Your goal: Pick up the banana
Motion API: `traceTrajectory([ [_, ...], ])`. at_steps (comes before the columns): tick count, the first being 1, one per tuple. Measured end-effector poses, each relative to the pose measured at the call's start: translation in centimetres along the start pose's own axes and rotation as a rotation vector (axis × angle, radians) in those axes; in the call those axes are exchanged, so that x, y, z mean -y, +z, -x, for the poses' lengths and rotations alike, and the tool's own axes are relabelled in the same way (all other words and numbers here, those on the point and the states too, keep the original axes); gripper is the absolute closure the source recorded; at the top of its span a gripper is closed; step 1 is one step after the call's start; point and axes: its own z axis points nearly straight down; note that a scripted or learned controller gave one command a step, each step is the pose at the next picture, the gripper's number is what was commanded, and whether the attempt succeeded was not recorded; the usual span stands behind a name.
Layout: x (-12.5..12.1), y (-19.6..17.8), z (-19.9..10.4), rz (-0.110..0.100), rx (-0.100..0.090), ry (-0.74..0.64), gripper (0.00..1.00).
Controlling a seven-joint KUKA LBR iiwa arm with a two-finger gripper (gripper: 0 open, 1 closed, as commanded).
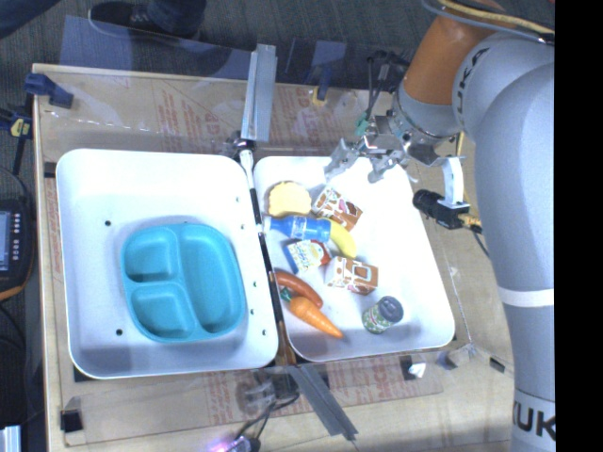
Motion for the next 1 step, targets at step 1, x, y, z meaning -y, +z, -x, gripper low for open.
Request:
traceTrajectory([
  [1, 3.34, 9.20, 0.63, 0.024, 0.008, -0.130, 0.00],
])
